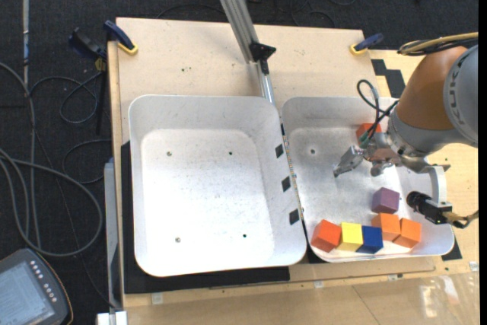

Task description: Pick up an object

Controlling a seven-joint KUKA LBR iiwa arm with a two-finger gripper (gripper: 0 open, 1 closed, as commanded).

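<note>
My gripper [361,167] hangs over the middle of the right bin [319,125]. It is open, its two fingers spread apart with only bare bin floor between them. A purple block [386,200] lies just below and to the right of the gripper, apart from it. Along the bin's front wall sit an orange block [327,234], a yellow block [351,234], a blue block [372,239] and two more orange blocks [399,227]. A small orange thing [366,131] peeks out behind the wrist, mostly hidden.
The left bin [202,179] lies beside the right one, sharing a raised middle rim [285,164]. A slanted metal pole [232,0] crosses the back of the bench. Clamps [120,36] sit at the bench's far corners.
</note>
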